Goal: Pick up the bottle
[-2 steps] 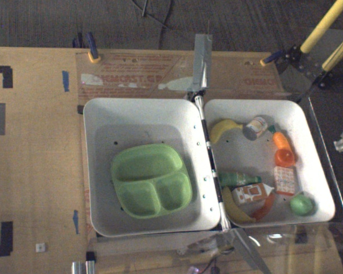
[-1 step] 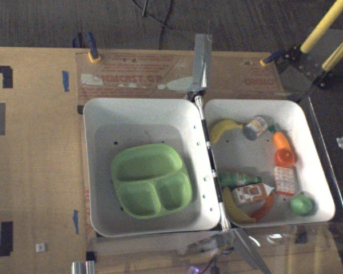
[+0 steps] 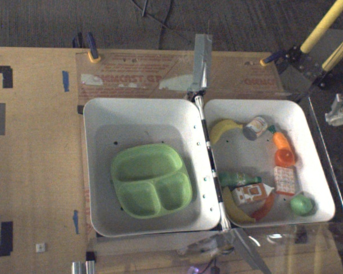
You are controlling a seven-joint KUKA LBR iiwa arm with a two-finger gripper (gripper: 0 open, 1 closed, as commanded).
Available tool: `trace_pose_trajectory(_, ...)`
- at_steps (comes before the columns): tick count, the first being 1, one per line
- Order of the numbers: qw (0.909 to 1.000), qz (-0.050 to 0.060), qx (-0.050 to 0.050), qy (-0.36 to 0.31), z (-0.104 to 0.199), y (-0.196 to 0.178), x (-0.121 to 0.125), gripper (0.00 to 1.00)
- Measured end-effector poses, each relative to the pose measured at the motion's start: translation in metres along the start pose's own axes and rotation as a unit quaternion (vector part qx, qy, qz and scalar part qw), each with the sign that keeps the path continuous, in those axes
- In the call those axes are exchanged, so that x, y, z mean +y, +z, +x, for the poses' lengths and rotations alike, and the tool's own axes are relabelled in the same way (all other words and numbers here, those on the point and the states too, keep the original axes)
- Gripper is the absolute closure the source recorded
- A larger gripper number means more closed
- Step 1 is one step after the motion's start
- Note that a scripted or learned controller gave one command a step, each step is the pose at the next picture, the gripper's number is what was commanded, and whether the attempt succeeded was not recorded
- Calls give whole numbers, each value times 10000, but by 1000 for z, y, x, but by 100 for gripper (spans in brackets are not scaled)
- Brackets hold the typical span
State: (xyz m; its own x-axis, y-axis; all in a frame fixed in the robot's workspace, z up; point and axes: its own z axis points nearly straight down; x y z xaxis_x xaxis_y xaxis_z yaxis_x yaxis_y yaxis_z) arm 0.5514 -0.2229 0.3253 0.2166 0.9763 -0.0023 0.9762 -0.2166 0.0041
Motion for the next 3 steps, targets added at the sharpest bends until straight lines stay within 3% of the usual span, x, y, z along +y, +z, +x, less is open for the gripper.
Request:
trace_pose_trajectory(1, 9903, 8, -1, 1393, -4, -37, -45, 100)
trace_pose_trajectory(2, 9905, -5, -11, 1378, -3, -47, -44, 100)
trace_pose_trajectory(3, 9907, 8, -1, 1362, 13, -62, -18, 100)
